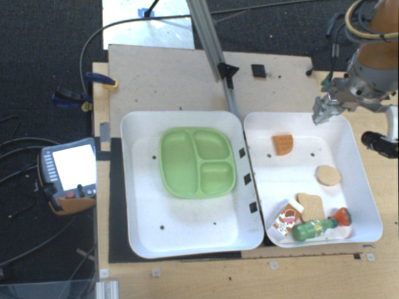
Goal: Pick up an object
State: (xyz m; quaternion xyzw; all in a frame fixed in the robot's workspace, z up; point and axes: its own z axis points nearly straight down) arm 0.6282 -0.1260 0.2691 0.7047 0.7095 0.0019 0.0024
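The right bin [358,167] holds several small items: an orange square piece [283,144] near the back, a round tan cookie [328,175] at the right, a tan toast-shaped piece [311,205], a green bottle [313,229], a red piece [342,216] and a small printed packet [287,220] at the front. My gripper [324,111] hangs over the back right corner of this bin, above and to the right of the orange piece. I see nothing between its tips.
The left bin [140,167] carries a green divided plate [197,162]. A slanted metal pole [209,33] crosses the back of the bench. A black clip [259,71] lies on the board behind the bins. A handheld pendant [68,174] rests off the left side.
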